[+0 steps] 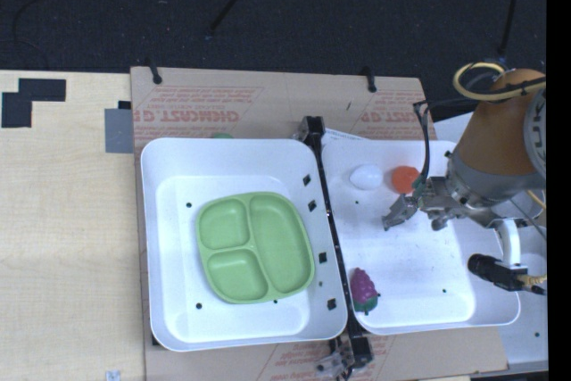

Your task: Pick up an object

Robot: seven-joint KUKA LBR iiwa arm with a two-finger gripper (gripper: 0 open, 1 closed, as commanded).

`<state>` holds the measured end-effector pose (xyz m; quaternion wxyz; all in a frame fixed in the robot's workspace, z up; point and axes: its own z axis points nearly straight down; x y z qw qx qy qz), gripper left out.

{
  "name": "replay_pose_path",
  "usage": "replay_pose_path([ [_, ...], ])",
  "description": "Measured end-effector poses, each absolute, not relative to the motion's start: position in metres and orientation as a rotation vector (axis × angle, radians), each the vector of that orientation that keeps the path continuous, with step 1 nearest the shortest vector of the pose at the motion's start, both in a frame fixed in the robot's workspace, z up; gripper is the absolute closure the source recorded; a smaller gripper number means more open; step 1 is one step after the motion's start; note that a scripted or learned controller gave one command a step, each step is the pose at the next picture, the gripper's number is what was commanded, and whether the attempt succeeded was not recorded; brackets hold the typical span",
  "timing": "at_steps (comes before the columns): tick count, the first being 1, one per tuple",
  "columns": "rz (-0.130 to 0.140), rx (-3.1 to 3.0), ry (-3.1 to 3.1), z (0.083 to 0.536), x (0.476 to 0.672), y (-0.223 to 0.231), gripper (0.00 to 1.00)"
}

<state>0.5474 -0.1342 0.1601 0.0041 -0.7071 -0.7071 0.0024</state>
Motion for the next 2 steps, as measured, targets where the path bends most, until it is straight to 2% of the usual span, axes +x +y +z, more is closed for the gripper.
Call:
replay_pose_path([
  [1,0.006,-2.218,-2.215,0.115,0.548,-0.127,0.0],
  [2,0.004,-2.225,-2.21,0.128,0.548,-0.129,1.0],
])
